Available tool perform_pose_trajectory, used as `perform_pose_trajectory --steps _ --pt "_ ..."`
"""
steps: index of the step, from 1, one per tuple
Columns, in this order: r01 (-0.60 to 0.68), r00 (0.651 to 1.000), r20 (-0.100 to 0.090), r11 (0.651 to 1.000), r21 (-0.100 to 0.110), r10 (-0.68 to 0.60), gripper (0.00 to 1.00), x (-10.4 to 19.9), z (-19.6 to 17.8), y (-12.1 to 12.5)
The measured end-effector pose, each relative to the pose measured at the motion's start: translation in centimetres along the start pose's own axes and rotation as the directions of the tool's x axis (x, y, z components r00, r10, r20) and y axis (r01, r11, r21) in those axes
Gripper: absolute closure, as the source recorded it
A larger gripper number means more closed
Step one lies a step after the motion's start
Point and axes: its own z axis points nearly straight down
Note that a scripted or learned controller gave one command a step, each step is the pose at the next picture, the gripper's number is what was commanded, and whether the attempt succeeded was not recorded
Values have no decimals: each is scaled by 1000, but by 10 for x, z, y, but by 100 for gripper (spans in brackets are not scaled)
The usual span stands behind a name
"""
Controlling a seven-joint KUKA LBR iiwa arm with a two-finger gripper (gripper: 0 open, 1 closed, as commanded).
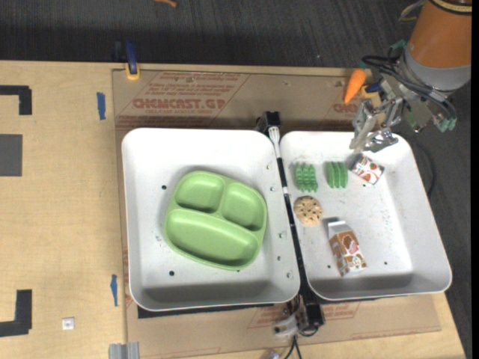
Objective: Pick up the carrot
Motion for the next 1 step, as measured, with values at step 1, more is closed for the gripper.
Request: perform_pose_trajectory --steps 1 --pt "139 990 0 990 2 -139 100 27 -20 -61"
